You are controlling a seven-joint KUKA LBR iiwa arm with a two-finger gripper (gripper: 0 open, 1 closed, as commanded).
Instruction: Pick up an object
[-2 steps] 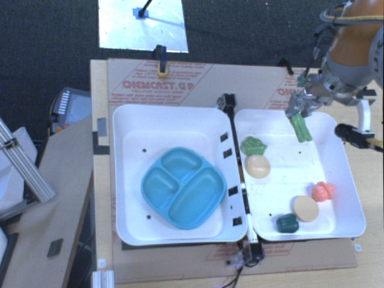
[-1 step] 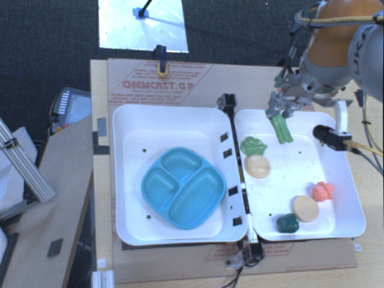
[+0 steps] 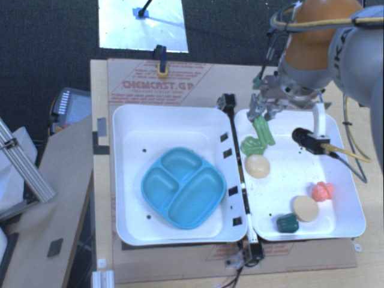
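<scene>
One blue plate [image 3: 182,187], five small objects in right bin [image 3: 345,218].

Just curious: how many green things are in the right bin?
2: a light green toy at the upper left, under the claw, and a dark green block near the front edge. The arm may hide more.

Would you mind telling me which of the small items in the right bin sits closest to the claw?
The green toy at the bin's upper left, right under the claw. The cream egg, pink toy, tan disc and dark green block all lie farther off.
</scene>
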